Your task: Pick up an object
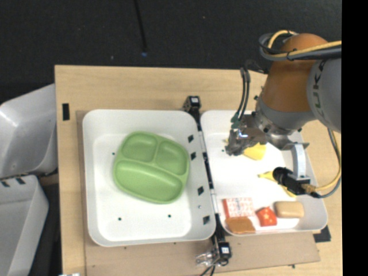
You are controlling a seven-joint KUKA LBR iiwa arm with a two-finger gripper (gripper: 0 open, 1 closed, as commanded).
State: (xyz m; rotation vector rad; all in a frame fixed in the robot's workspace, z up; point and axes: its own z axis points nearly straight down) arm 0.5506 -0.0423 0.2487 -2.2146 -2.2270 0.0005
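The gripper (234,145) hangs low in the right bin (241,184), toward that bin's 11 o'clock corner, under the arm's orange band (290,76); whether it is apart or together cannot be told from this height. A yellow object (257,152) lies just beside it at its 3 o'clock, close enough that touching or apart cannot be told; nothing is seen clamped.

Along the same bin's 6 o'clock edge four things sit close together. A red-and-white printed packet (237,206) lies at 7 o'clock, its print too small to read, and a brown piece (242,226) touches its lower side. A small red piece (265,216) is just at the packet's 3 o'clock, and a tan block (288,210) lies beyond that, toward 5 o'clock.

The left bin (98,211) holds one thing — a green divided plate (151,167), three compartments, lying flat near the middle; both bins rest on the pale wooden bench (144,85). Dark lettering on the grey arm is cut off and unreadable.
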